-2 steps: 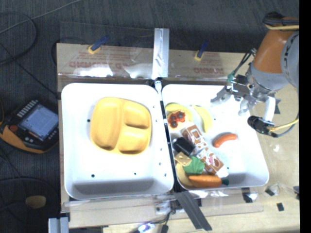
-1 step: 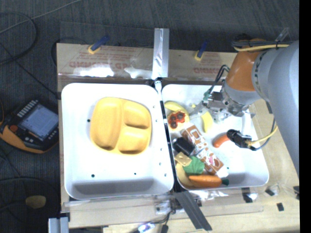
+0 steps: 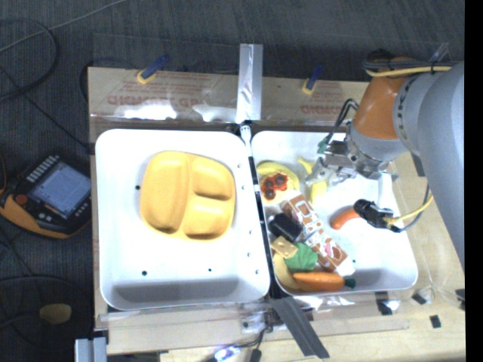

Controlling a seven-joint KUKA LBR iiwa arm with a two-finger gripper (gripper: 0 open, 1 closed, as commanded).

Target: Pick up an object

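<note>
The right bin (image 3: 386, 264) holds several toy foods. They include an orange carrot (image 3: 317, 280) at the front, a brown wrapped bar (image 3: 318, 234), a small black block (image 3: 284, 225), a green piece (image 3: 303, 259), a yellow disc with red dots (image 3: 275, 179) and a red-orange sausage (image 3: 346, 217). My gripper (image 3: 330, 169) hangs over the back middle of this bin, just above a pale yellow piece (image 3: 314, 181). It stands behind and to the left of the sausage. Whether it touches anything is hidden by the wrist.
The left bin (image 3: 121, 266) carries a large yellow divided tray (image 3: 186, 194). The arm's grey body and orange band (image 3: 381, 111) cover the right bin's back right corner, and a black cable connector (image 3: 372, 211) hangs near the sausage. A handheld pendant (image 3: 56, 191) lies off the bench at left.
</note>
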